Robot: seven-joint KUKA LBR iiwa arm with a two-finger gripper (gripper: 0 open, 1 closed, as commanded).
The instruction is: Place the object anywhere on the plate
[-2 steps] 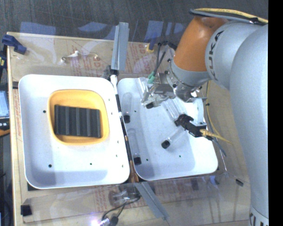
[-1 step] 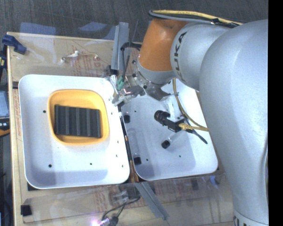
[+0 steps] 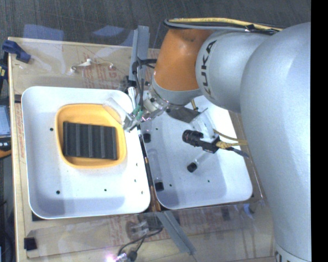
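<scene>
Object: dark grey ribbed rectangular block [image 3: 91,141], lying flat at the plate's centre, ridges running 12 to 6 o'clock.
Plate: glossy yellow rounded-rectangle plate [image 3: 60,125], in the left bin.
Left bin: shallow smooth white plastic bin [image 3: 44,192].
Gripper: metal gripper [image 3: 132,116] over the plate's 2 o'clock rim; its opening and any hold cannot be told.
Right bin: matching white bin [image 3: 229,184], at 3 o'clock.

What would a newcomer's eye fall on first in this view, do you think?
The grey arm with its orange band looms over the right bin, its tool hanging at the edge of the yellow plate. That plate sits in the left bin and bears a dark ribbed block. A small black piece lies in the right bin.
</scene>
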